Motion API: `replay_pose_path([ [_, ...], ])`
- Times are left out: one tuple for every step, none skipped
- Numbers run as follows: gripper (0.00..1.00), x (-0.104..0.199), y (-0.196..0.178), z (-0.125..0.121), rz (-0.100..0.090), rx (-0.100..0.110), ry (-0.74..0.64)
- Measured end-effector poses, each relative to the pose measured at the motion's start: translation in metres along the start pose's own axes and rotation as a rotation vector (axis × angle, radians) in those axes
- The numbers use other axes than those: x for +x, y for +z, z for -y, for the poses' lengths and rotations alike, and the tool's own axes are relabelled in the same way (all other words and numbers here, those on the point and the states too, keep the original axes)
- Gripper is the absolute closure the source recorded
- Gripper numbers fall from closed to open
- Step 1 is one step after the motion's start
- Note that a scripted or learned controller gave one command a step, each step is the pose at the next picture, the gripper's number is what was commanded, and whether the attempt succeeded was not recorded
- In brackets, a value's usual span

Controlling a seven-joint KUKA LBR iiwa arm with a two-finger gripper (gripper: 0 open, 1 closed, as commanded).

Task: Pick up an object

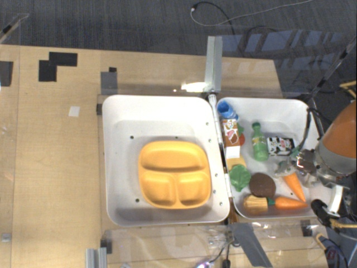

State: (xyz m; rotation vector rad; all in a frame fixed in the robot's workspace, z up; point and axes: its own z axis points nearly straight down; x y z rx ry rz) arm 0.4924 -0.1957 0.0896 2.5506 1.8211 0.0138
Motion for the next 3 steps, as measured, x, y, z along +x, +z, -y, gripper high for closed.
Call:
replay_pose_path([
  [1.0, 0.002, -0.011, -0.002, -0.002, -0.006, -0.001],
  [1.0, 0.08, -0.125, 0.003, 0.002, 0.007, 0.012],
  [1.0, 0.05, -0.162, 0.002, 0.001, 0.005, -0.354],
])
